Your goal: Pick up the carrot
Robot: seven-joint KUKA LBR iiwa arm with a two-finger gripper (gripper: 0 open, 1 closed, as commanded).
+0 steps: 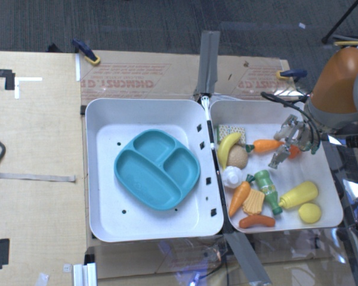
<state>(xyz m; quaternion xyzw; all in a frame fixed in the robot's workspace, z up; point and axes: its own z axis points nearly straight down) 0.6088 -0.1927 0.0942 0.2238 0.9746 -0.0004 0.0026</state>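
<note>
Two carrots [267,146] [239,198] lay in the right bin [331,186], one beside the gripper [288,143], its fingers spread and gripping nothing; one blue tray [157,168] filled the left bin [95,177]. Toys overlapped.

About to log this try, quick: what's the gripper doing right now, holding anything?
Gripper: open, holding nothing, poised over the right bin beside the carrot.

A turquoise divided plate [158,168] sits in one white bin [95,177]; the other white bin [331,177] is a jumble of colour. There's an orange carrot [239,198], yellow banana [227,147], yellow lemon [309,213], green bottle [268,189] and red sausage [257,221].
</note>
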